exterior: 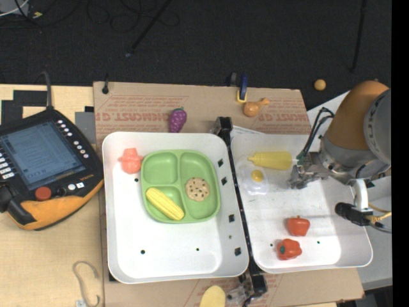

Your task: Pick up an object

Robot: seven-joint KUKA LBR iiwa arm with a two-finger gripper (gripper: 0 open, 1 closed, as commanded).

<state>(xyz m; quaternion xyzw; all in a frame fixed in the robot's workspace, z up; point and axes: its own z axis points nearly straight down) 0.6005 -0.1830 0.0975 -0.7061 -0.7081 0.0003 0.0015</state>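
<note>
Gripper (299, 176) hangs low over the right bin (358, 251), in its upper middle, though at this slant I cannot tell how it is set. Just to its left lie a yellow mustard-like bottle (271, 160) and a small yellow piece (257, 176), perhaps a lemon; two red peppers (298, 226) (289, 249) sit nearer the front wall, well apart from it.

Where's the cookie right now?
The cookie lies in the green plate's right compartment, in the left bin, beside the corn.
</note>
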